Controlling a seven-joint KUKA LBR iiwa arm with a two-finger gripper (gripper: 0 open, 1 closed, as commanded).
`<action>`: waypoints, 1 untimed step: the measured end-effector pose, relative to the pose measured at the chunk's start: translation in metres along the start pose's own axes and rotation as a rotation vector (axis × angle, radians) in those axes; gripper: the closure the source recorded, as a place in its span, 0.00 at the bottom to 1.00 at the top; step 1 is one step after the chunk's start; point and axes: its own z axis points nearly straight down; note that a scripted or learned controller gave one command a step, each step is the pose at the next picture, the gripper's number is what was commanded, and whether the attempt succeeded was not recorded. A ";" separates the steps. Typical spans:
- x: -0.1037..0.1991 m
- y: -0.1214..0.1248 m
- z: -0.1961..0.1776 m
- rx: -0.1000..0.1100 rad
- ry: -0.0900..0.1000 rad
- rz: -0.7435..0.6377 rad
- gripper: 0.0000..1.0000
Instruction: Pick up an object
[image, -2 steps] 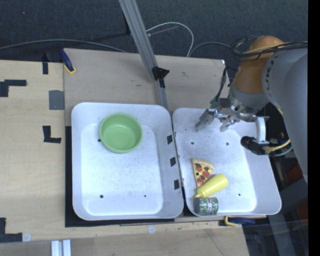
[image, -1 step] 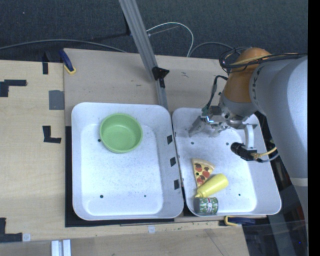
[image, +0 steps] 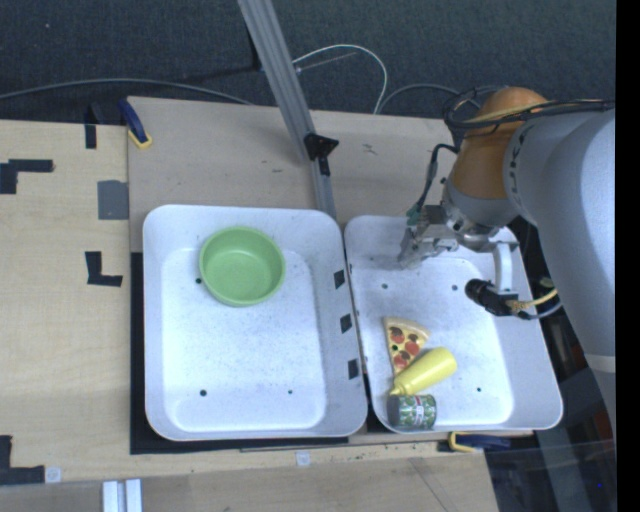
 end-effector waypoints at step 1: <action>0.000 0.009 -0.060 -0.007 0.000 0.002 1.00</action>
